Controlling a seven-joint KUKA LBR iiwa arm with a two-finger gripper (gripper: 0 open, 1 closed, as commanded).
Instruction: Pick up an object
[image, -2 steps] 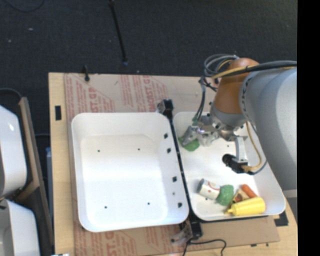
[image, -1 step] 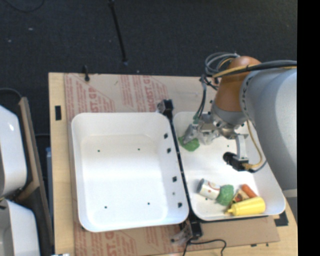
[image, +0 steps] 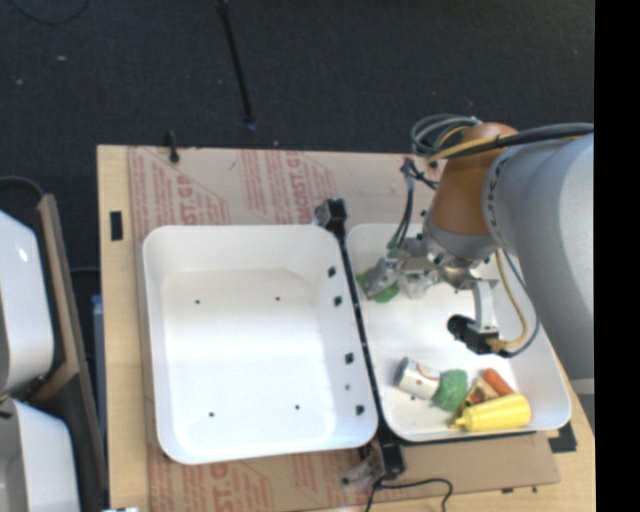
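My gripper (image: 398, 274) hangs low over the far left part of the right bin (image: 420, 320), under the orange wrist band. A small green object (image: 380, 284) lies right at its tip, against the bin's left wall; whether it is gripped is unclear. At the bin's near end lie a white cylinder with a red mark (image: 414, 377), a green lump (image: 450, 388), a small orange piece (image: 496, 381) and a yellow bottle-shaped toy (image: 496, 412).
The left bin (image: 240, 330) stands beside the right one, with a black divider rail (image: 352, 320) between them. A black cable connector (image: 470, 332) dangles from the arm over the right bin's middle. Cardboard (image: 230, 190) covers the bench beneath.
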